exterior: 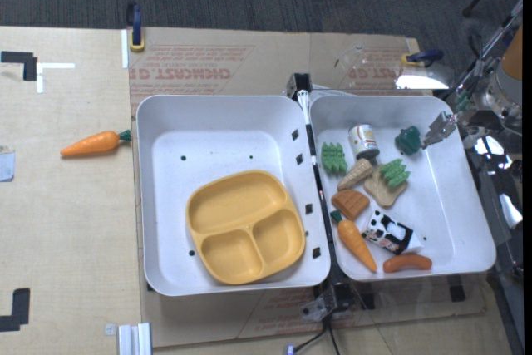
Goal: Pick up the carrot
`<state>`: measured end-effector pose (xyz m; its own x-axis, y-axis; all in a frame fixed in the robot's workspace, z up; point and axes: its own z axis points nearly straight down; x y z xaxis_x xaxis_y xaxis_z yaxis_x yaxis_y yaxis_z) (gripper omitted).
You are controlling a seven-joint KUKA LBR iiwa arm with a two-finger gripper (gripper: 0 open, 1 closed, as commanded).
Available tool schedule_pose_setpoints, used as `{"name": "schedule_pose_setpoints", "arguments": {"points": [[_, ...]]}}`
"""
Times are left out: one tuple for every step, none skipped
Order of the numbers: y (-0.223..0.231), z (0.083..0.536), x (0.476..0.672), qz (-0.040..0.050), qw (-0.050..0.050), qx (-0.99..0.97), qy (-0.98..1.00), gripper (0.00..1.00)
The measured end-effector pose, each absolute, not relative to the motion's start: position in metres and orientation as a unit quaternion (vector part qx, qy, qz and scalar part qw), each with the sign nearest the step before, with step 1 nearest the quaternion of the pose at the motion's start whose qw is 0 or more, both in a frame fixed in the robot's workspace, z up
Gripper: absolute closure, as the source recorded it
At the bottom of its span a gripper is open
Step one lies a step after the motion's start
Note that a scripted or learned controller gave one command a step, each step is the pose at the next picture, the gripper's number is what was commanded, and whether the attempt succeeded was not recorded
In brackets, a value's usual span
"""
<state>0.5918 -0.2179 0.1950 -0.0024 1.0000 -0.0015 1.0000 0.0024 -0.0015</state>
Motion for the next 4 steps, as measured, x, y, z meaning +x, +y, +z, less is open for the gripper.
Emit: {"name": "schedule_pose_setpoints", "arguments": {"points": [[-0.194, 0.336, 0.636, -0.0007, 0.002, 0.698, 0.716, 0.0], [-0.148, 0.433, 0.64, -0.0005, 0.003, 0.582, 0.813, 0.0], [-0.148, 0.441, 0.642, -0.0009, 0.007, 0.58, 0.815, 1.0], [-0.107, 0.446, 0.543, -0.0007, 0.002, 0.448, 0.894, 1.0]]}}
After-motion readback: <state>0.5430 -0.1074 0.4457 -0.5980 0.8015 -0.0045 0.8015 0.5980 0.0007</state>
